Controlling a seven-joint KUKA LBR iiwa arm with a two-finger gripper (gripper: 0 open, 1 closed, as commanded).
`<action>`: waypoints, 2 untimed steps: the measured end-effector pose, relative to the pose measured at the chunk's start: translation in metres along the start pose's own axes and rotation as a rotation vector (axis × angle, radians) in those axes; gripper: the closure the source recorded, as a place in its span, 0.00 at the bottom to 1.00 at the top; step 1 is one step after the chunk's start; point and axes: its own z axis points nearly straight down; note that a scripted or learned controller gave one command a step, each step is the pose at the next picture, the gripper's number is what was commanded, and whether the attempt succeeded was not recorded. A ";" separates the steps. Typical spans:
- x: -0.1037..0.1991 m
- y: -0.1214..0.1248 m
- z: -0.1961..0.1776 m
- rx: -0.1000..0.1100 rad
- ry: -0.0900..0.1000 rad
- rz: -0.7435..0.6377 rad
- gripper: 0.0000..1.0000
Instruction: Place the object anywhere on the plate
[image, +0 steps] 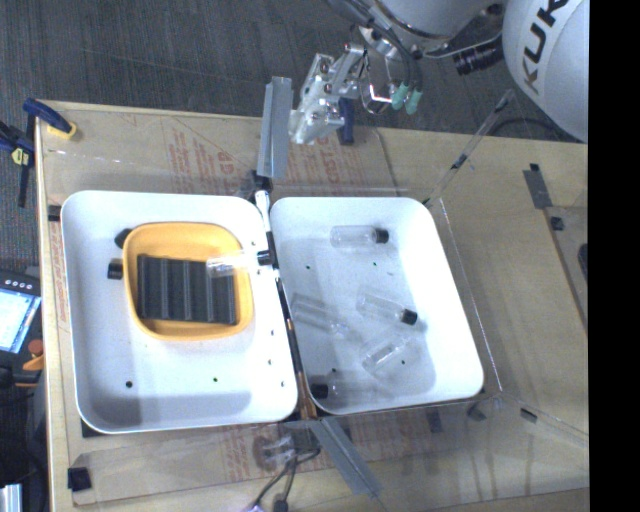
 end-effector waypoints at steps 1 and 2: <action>-0.001 0.000 -0.011 0.002 -0.003 0.001 1.00; -0.002 0.000 -0.021 0.003 -0.006 0.001 1.00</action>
